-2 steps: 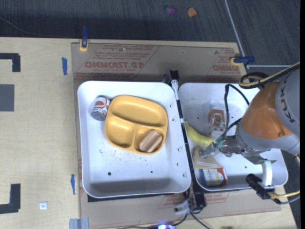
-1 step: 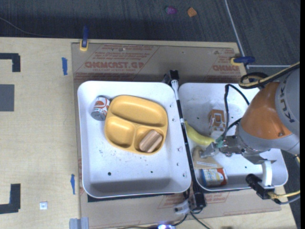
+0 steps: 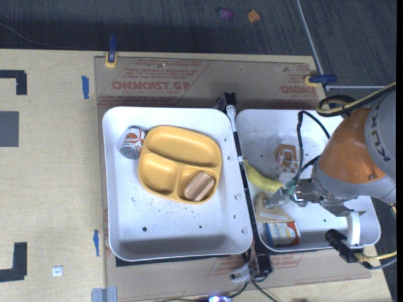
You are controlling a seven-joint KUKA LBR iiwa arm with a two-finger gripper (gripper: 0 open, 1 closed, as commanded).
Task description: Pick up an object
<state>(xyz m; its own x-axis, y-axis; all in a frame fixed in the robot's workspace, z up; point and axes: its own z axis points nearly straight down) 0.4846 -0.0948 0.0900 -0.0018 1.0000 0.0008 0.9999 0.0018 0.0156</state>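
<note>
Bench with two white bins. The arm reaches in from the right over the right bin, wrist tilted down toward its left wall. The left bin carries a yellow divided tray at its far side, a small can in the far-left corner. The gripper hangs low just beside a banana; whether it grips anything cannot be told. Step judged: approach; next, a descent centred on one object. A jar lies at the near edge.

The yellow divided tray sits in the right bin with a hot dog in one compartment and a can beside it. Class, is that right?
Not quite. The camera view shows the yellow divided tray in the left bin, not the right. The hot dog in one compartment and the can beside it are correct.
</note>
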